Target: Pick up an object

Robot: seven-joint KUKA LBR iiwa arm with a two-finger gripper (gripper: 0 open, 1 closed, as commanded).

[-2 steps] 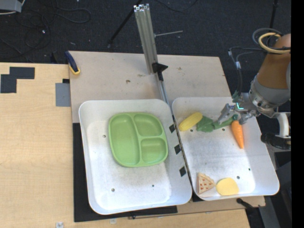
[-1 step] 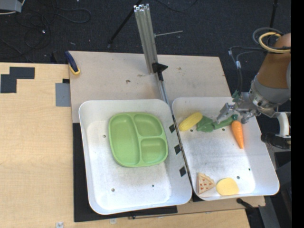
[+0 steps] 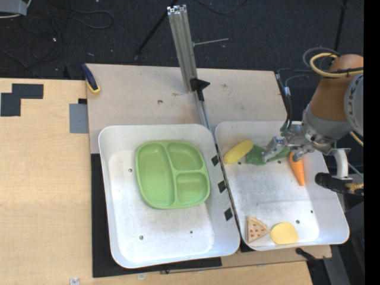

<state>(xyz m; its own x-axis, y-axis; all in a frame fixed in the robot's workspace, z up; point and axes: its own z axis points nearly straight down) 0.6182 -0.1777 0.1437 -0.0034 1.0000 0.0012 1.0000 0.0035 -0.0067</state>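
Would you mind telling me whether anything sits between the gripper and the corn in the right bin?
Nothing visible does. The gripper hangs low in the right bin, right beside the green husk end of the corn. The carrot lies on the gripper's other side, and the pizza slice is at the near edge.

A: So both bins (image 3: 119,242) are white with grey speckling, and the divided plate (image 3: 173,174) is plain lime green.

B: Yep. The corn (image 3: 238,151) is yellow with a green husk, the carrot (image 3: 297,170) orange, the pizza slice (image 3: 256,228) tan with red dots, and the round piece (image 3: 284,233) solid yellow. The tabletop (image 3: 41,177) is light wood.
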